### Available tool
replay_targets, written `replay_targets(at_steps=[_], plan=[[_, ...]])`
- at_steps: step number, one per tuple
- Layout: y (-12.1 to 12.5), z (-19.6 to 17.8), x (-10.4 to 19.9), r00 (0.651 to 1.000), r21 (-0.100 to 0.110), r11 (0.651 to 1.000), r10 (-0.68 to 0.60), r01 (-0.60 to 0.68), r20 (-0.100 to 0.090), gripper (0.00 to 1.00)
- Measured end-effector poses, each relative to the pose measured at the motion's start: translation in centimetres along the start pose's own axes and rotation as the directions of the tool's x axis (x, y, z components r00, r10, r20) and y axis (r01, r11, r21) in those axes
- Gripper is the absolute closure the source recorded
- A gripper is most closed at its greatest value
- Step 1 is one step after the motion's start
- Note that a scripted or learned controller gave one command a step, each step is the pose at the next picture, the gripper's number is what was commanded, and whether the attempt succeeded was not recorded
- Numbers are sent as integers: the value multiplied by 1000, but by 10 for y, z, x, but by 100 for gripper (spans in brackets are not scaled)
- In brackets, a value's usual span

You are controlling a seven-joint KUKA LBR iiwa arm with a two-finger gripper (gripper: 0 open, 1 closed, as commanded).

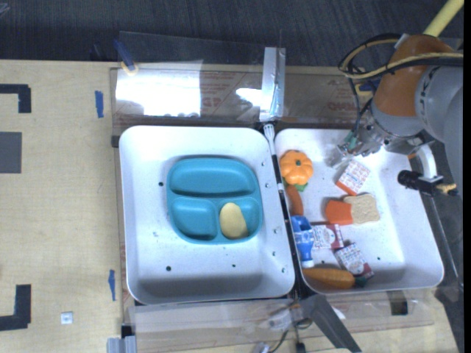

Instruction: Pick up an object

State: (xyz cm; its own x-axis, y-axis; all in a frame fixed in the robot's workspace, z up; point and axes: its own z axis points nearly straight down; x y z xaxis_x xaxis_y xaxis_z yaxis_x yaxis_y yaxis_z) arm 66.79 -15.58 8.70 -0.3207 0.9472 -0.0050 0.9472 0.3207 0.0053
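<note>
The hot dog lies at the near edge of the right bin. The gripper hangs by the far wall; I cannot tell if it is open. The small pumpkin beside it looks light, hard and round. Grab its sides. The smooth white floor there is crowded.

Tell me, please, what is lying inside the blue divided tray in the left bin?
A single yellow potato-shaped item rests in the lower right compartment of the blue tray. The other compartments show bare blue plastic. Whatever lies beneath the tray is covered.
</note>
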Motion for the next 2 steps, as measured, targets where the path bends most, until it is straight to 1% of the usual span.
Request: replay_targets(at_steps=[1,2], plan=[[0,1,4,1000,8,1000,-3,3,-10,0],[-30,0,51,994,0,994,-108,108,-4,0]])
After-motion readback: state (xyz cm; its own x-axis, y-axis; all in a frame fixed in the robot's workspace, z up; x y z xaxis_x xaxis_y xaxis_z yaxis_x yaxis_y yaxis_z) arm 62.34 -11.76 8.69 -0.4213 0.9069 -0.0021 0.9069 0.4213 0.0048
